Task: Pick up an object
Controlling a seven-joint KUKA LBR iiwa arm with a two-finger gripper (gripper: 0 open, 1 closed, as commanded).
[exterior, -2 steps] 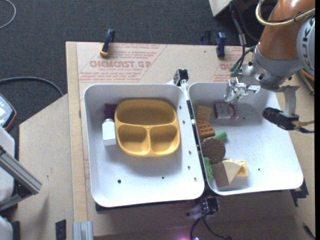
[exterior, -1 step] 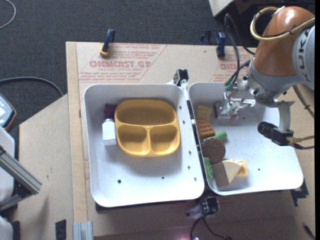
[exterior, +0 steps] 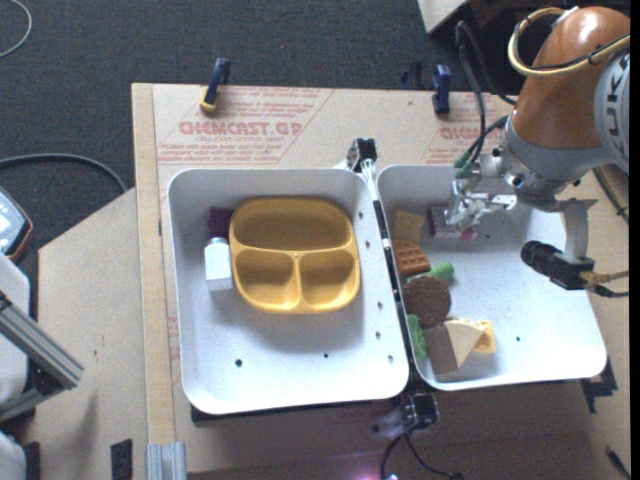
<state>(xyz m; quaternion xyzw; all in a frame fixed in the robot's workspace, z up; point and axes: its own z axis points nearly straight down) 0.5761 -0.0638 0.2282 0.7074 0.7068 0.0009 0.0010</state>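
Over the right bin (exterior: 560, 353), near its far edge, the hand (exterior: 464, 215) hangs from the grey arm (exterior: 560, 158), whose orange band (exterior: 570, 63) bulks large at the view's upper right. Whether the hand is spread or closed cannot be told from this slanted overhead view; nothing can be seen between its tips. Just below the hand a small dark purple piece (exterior: 450, 230) lies on the bin floor, near it, though contact cannot be judged.

Along the left side of the same bin sits a cluster of things that could be picked. A tan slab (exterior: 406, 226) lies nearest the far end, with a brown waffle piece (exterior: 410, 259) just in front of it. A small green piece (exterior: 441, 268) lies beside the waffle. A round brown cookie (exterior: 428, 299) comes next, touching or overlapping the waffle's near edge. At the near corner a pale wedge (exterior: 460, 343) and a yellow piece (exterior: 484, 337) lie together, with a green strip (exterior: 415, 335) at their left.

In the left bin (exterior: 200, 368) a yellow divided plate (exterior: 294, 254) lies flat, upright, near the middle. A small white bottle (exterior: 218, 264) stands just beside the plate's left edge, and a dark purple thing (exterior: 220, 219) shows behind it.

Both bins rest side by side on a bench (exterior: 150, 268) covered with printed cardboard, with clamps (exterior: 213, 86) at its far edge.
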